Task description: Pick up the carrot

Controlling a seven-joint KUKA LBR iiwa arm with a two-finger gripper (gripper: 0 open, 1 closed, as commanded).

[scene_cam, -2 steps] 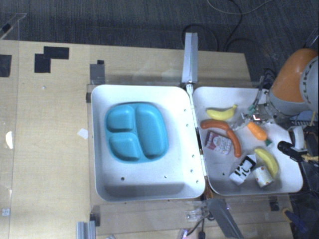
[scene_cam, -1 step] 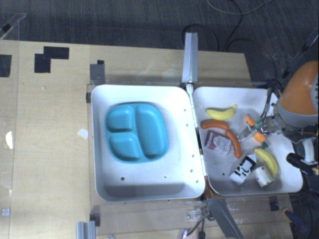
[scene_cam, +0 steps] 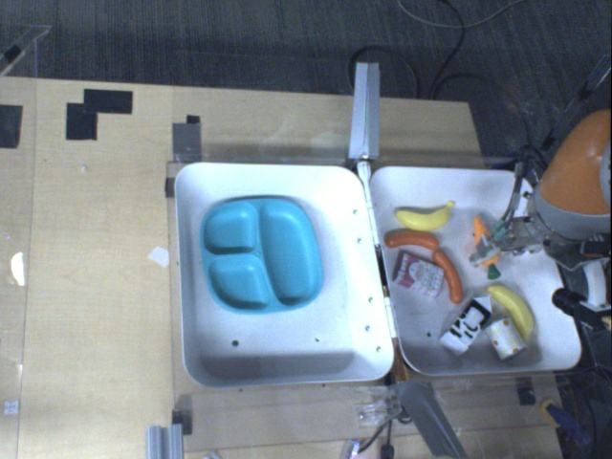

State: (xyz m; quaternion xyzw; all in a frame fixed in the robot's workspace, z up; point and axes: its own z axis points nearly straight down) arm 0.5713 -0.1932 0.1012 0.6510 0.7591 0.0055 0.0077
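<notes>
The carrot (scene_cam: pixel 481 242) is a small orange piece with a green tip, lying tilted in the right bin (scene_cam: pixel 535 185) toward its right side. My gripper (scene_cam: pixel 509 242) hangs from the orange-banded wrist (scene_cam: pixel 579 175) and is down right beside the carrot, at its right end. The metal parts overlap the carrot's edge, and I cannot make out whether the carrot is held.
The right bin also holds two yellow bananas (scene_cam: pixel 426 217) (scene_cam: pixel 512 311), two sausages (scene_cam: pixel 411 241) (scene_cam: pixel 448 273), a red-and-white packet (scene_cam: pixel 413 273), a black-and-white box (scene_cam: pixel 466 325) and a small can (scene_cam: pixel 503 341). A blue divided plate (scene_cam: pixel 260 254) sits in the left bin (scene_cam: pixel 277 357).
</notes>
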